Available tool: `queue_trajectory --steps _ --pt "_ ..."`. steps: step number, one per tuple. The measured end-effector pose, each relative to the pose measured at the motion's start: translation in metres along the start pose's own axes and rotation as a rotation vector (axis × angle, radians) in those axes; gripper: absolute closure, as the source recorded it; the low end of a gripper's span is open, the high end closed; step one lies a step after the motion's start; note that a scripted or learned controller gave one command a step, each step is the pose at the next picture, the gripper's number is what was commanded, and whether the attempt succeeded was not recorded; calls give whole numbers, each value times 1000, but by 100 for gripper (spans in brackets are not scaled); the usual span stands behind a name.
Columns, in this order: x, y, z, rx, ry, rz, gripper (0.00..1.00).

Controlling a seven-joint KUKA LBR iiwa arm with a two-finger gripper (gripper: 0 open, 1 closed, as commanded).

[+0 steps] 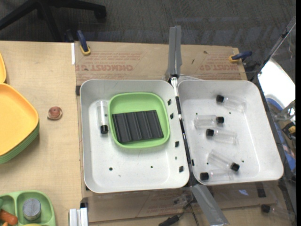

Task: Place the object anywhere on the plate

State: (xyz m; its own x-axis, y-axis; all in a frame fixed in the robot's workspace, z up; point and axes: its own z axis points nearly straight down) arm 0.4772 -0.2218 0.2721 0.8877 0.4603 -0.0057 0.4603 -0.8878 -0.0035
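The clear tubes are hard to make out against the white bins; their black caps mark them best. In the left bin (94, 173) one vial (102, 114) lies flat just beside the left rim of the green plate (137, 99). It is not on the plate. Its long axis runs away from the camera, with the cap at the near end.

A dark ribbed slab (139, 125) lies across the plate's middle, its long side running left to right.

In the right bin (263, 140) five more vials (221, 136) lie scattered and pointing different ways, their glass bodies faint.

On the bench (42, 69), a stack of yellow dishes (14, 126) is cut off by the left edge and a green compartment tray (23, 208) by the bottom corner.

Whether the tool is released or clenched cannot be told.
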Motion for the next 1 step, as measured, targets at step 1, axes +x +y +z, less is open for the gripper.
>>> queue_trajectory --steps 1 --pt "0 0 20 1 0 155 0"
